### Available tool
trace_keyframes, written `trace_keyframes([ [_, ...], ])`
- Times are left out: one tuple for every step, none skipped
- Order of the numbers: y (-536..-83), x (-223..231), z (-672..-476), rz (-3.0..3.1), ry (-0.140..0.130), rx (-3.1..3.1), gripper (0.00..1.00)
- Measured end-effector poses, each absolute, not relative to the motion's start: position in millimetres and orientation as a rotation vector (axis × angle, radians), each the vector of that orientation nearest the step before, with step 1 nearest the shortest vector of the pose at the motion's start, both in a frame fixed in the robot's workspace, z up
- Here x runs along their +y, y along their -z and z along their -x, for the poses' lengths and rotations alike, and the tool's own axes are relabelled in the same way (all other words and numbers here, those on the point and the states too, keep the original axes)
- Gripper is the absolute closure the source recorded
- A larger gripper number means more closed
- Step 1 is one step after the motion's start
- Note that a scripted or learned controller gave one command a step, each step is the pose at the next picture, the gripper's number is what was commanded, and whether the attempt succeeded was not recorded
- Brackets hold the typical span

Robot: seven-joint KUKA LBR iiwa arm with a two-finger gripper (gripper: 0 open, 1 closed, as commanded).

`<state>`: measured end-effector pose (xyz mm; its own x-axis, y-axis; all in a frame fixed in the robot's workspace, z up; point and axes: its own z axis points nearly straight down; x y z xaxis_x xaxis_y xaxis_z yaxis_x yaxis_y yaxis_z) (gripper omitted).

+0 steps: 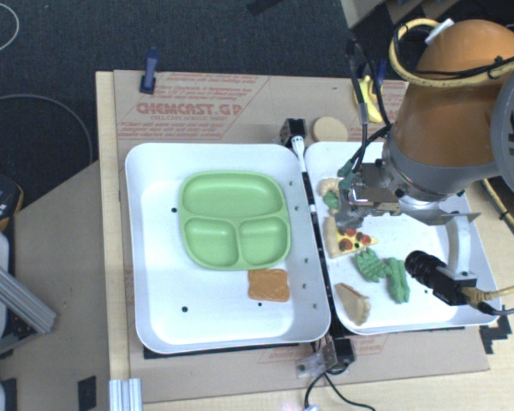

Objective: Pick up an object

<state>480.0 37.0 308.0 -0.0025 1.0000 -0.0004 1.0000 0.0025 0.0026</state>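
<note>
My gripper (pixel 352 221) hangs low over the left part of the right bin (pixel 428 315), below the grey and orange wrist. Directly under and beside it lies a small pizza slice (pixel 348 243) with red dots. A pale yellow-green piece (pixel 330 193) rests just to the gripper's upper left. Two green toy vegetables (pixel 373 265) (pixel 398 282) sit lower right of the gripper. A beige wedge (pixel 353 302) is at the bin's front left corner. No object can be seen lifted by the gripper.
The left bin (pixel 154 255) holds a green divided plate (pixel 236 219) and a brown toast slice (pixel 268 285) in front of it. A round beige disc (pixel 330 129) lies on the board behind the bins. The arm covers the right bin's back half.
</note>
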Motion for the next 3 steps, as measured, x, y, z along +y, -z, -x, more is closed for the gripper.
trace_keyframes([
  [-318, 37, -480.5, -2.215, -0.003, 2.223, 1.0],
  [-328, 37, -481.0, -2.212, -0.004, 2.224, 1.0],
  [-273, 11, -561.6, -2.224, 0.002, 2.215, 1.0],
])
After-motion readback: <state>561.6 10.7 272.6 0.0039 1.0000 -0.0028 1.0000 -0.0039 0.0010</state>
